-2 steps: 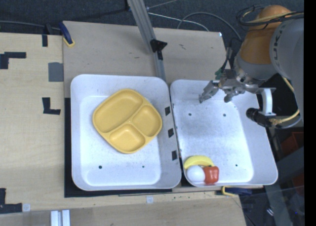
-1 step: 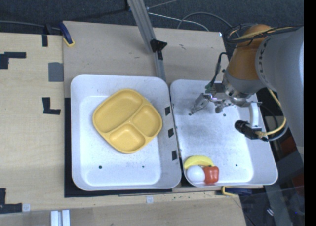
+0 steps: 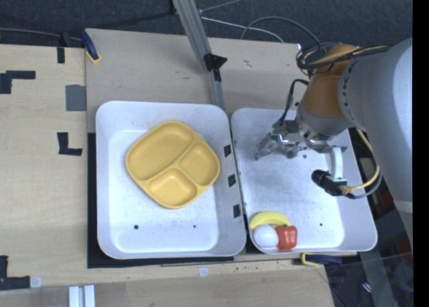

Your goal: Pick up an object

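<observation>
**A:** Camera view first: where is your tool, and what is there to pick?

**B:** My tool hangs over the upper part of the right bin. I see metal fingers pointing toward the left bin, but I cannot tell whether they are spread or closed; nothing shows between them. The candidates sit well apart from my tool, down at the near edge of the same bin: a yellow banana-shaped toy, a white ball touching it just below, and a small red piece beside the ball.

**A:** And the yellow divided plate?

**B:** It lies in the other bin, past the divider from my tool. It looks like stiff, smooth plastic; flat and broad, so I'd have only its rim to pinch, and I judge it would slip or tilt.

**A:** So which one?

**B:** The red piece, I think. It looks light and rigid, with flatter sides than the ball, which would likely roll out of a pinch. The banana toy is curved and probably slick; across its narrow middle would be the place. None looks fragile.

**A:** Risks?

**B:** They crowd the bin wall, so a finger may strike the rim or nudge the ball.
</observation>
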